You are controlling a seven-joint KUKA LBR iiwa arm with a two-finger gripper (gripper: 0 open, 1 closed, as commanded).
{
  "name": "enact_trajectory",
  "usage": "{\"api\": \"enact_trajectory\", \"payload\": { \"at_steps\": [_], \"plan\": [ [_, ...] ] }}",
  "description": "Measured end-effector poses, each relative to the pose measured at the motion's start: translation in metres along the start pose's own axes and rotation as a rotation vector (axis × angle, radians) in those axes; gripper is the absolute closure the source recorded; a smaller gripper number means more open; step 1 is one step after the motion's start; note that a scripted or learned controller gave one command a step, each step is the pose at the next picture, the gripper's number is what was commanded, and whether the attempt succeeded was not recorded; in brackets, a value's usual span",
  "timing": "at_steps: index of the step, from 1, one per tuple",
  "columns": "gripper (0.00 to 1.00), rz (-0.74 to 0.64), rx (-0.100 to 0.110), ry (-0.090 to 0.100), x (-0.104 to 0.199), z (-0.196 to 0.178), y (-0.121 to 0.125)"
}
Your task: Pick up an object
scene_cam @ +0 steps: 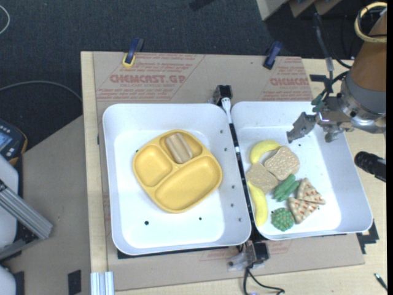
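**End effector hung over the right bin**

The end effector (313, 125) hovered above the right bin (350, 189), its fingers spread and nothing between them. Below lay toy food: a yellow banana (263, 149), tan crackers (281, 161), green beans (285, 188), a pizza slice (305, 200), broccoli (282, 219). In the left bin (120, 177), a yellow divided plate (178, 172) carried a hot dog (178, 147). The tabletop (153, 72) board read "CHEMCAST GP" in red.

Bright, even overhead light, soft shadows, mild glare on the white bins (116, 165), slightly soft focus.
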State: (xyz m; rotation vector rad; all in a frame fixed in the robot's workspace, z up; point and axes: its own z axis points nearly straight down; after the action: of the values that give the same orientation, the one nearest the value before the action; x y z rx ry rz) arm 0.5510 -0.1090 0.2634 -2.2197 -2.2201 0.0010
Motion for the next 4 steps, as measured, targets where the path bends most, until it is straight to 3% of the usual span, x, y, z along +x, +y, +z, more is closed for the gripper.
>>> {"api": "enact_trajectory", "payload": {
  "at_steps": [1,2,3,4],
  "plan": [
    [0.0,0.0,0.012,0.003,0.027,0.084,-0.067],
    [0.0,0.004,-0.005,-0.003,-0.013,0.18,-0.071],
    [1.0,0.004,-0.016,-0.008,-0.013,0.164,-0.068],
    [1.0,-0.002,-0.001,-0.001,0.015,0.179,-0.064]
  ]
}}
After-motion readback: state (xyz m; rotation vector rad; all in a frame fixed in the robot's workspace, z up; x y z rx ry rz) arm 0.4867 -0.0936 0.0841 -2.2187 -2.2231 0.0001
